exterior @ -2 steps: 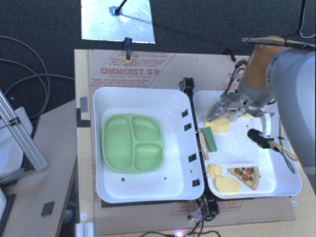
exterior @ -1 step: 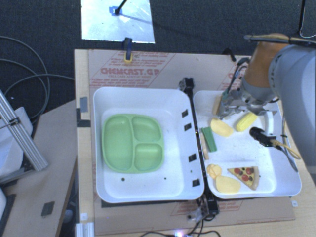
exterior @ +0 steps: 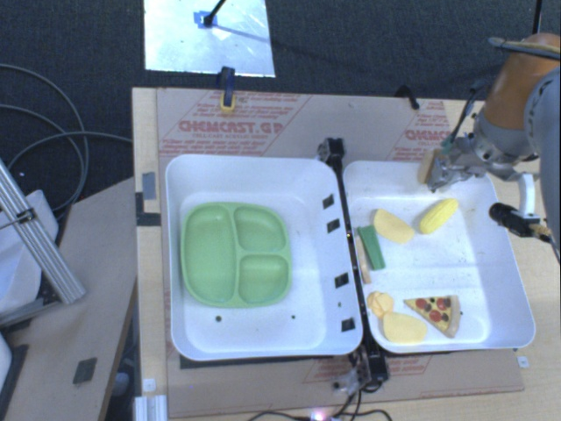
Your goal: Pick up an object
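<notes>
Though blurred, hand (exterior: 443,175) (fingers unclear)

Robotics lab, grey arm with orange band (exterior: 526,86) over a cardboard-covered worktop (exterior: 263,121), two shallow white plastic bins (exterior: 254,169), loose black cables (exterior: 53,139), aluminium framing rail (exterior: 39,244), dark carpet floor (exterior: 70,24)

A green divided plate (exterior: 235,254) lies in the left bin (exterior: 263,169), well left of the claw (exterior: 443,175); a yellow clamp (exterior: 227,102) sits farther up-left.
</notes>
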Tool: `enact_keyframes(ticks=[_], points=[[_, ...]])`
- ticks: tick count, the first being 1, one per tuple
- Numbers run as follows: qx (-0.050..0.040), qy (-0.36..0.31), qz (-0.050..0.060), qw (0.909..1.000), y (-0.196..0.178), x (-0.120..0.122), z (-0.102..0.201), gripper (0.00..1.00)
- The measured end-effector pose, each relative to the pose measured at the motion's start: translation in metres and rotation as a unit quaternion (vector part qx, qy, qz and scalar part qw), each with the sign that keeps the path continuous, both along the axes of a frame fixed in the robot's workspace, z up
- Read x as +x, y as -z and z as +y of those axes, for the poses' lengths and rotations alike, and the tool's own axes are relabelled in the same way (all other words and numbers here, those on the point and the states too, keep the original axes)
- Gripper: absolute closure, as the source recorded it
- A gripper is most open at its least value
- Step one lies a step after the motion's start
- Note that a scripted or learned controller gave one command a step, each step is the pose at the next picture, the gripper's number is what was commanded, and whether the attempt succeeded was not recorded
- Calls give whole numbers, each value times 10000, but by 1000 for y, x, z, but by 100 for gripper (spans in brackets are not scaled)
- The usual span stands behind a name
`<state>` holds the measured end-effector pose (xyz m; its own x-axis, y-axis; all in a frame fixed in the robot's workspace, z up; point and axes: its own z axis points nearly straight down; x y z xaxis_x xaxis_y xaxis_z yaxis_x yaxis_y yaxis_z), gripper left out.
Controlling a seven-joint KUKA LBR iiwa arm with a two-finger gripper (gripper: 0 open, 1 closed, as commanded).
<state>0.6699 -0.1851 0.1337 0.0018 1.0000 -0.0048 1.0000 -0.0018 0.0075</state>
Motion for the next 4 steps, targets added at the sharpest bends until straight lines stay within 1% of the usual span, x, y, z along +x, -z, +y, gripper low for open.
enact_keyframes(ticks=[1,2,3,4], points=[[8,-10,9,10000,-21,-1,-23,100],[24,-7,47,10000,-23,-58,-22,100],[30,-40,36,10000,-2,-62,18,100],[25,-46,24,10000,15,-45,51,100]])
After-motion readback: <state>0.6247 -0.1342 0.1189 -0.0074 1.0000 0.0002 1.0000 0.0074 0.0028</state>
